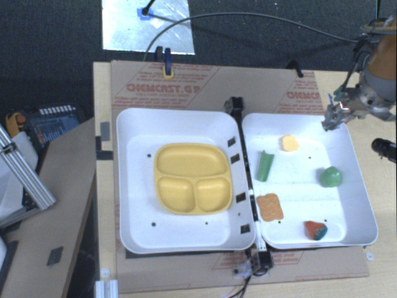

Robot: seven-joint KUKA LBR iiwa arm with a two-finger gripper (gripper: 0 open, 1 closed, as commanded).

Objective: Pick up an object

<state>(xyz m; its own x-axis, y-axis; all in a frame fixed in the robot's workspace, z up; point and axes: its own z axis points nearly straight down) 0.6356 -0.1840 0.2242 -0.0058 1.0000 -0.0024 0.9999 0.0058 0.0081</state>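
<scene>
Presently at the far right corner of the right bin: gripper, hanging over the rim region, nothing seen held. Too small and blurred to tell whether open or closed.

Candidate things, all lying loose on the right bin's floor, placed relative to the gripper:
- Yellow piece: nearest. Lies to the view's left and a little toward the camera. Small, rounded, no clear long axis, so probably no wrist turn needed.
- Green ball: almost straight toward the camera, farther off than the yellow piece, close to the bin's right wall. Likely to roll if nudged.
- Green stick: farther left, near the divide between the bins. Long axis running roughly away from the camera, slightly tilted. Would call for a grip across the short width.
- Orange slab: left and well toward the camera, lying flat. Judged awkward to get under.
- Red piece: farthest, near the bin's front wall.

All five well apart from one another. No grasp begun.

Judgement: shortest move is down and left to the yellow piece. Clear floor around it, so little risk of bumping a neighbour.

Left bin: yellow tray, well away from the gripper.
</scene>
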